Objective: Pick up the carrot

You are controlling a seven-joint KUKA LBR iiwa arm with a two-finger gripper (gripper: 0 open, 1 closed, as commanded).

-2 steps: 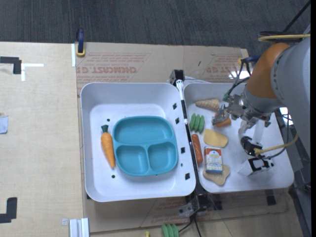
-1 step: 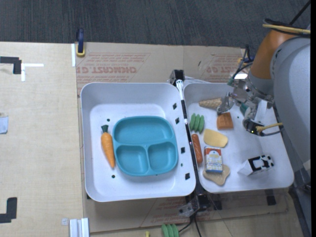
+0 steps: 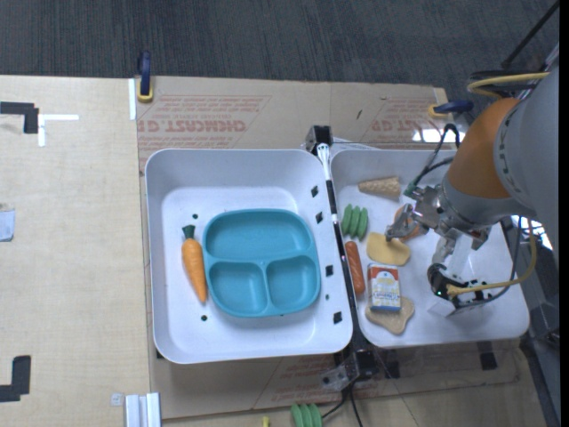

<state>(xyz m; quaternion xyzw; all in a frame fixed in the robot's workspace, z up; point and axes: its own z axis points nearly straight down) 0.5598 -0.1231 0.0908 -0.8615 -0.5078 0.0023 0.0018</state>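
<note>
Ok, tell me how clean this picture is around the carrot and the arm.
Camera view: even, soft light; the orange carrot beside the blue divided plate is sharp, casting a faint shadow. The white left bin shows no harsh glare. The gripper over the right bin looks slightly blurred.

The robot arm [image 3: 524,149] is big, round and grey, with 1 orange band near its wrist. Black and yellow cables loop around it.
</note>
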